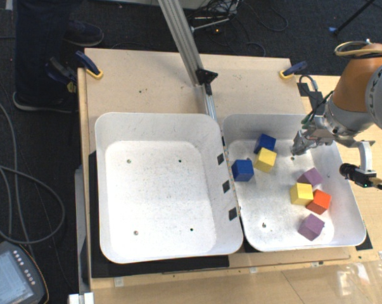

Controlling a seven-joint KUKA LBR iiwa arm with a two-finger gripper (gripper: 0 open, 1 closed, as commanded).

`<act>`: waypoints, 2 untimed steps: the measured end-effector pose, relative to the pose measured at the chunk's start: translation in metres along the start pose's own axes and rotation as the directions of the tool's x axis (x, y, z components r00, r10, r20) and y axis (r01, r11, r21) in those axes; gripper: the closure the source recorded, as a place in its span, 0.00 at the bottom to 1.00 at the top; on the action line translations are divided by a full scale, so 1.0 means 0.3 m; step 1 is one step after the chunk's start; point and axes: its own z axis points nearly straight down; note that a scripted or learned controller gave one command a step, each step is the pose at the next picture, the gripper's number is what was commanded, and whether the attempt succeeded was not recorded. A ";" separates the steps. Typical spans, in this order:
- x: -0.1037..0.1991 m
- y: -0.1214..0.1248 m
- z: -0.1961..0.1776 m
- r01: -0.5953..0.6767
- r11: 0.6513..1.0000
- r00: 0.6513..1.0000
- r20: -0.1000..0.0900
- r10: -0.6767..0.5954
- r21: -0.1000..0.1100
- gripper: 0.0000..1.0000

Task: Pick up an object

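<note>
Tan bench (152,84), two white bins on it: left bin (108,189) at 9 o'clock, right bin (346,230) at 3, rims touching mid-bench. Blue-yellow clamps on the far corners: clamp (89,65) at 10 o'clock, clamp (292,69) at 1.

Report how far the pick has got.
Done: the arm has reached into the right bin, and the tool is low over its floor near the upper wall. In hand: nothing visible; no block sits at the tool. Left: close on a block and lift it. All seven lie in the bin; the nearest are the yellow block and the blue block beside it.
</note>
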 end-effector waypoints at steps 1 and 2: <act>-0.009 0.002 -0.215 -0.001 1.000 1.000 0.001 0.001 -0.005 1.00; -0.011 0.009 -0.397 0.001 1.000 1.000 0.001 -0.001 -0.005 1.00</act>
